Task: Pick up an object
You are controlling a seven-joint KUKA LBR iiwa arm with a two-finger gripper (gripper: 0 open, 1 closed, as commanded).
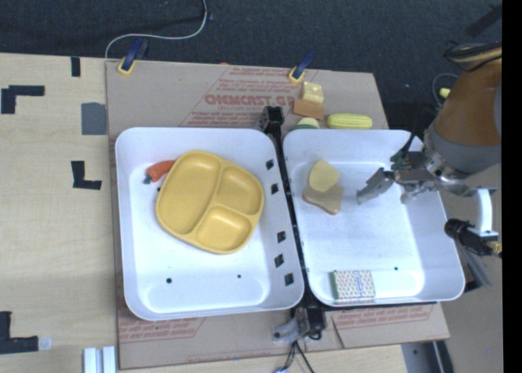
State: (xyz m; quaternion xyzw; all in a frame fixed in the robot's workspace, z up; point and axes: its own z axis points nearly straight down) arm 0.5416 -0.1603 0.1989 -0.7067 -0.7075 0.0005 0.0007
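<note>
1. We see the grey arm's two-finger gripper (377,184) low over the right white bin (424,237), just to the right of a pale yellow rounded block (324,174) that rests touching a tan wedge-shaped piece (326,198). Those two, near the bin's upper left, look like the likeliest objects to pick.
2. We cannot tell whether the jaws are open or closed; from this angle they read as one dark grey shape, and nothing shows between them.
3. The main risk, as we judge it: because the yellow block and the tan wedge touch, a sideways approach could push the pair toward the bin's left wall instead of catching either one.
4. A grip landing on the seam between them could pinch both badly and drop them on the lift.
5. The flat patterned card (353,285) at the bin's near edge lies too flat to grasp easily.
6. The yellow divided plastic plate (210,202) and an orange carrot-like toy (159,170) lie in the left white bin (134,224), well apart from the arm.
</note>
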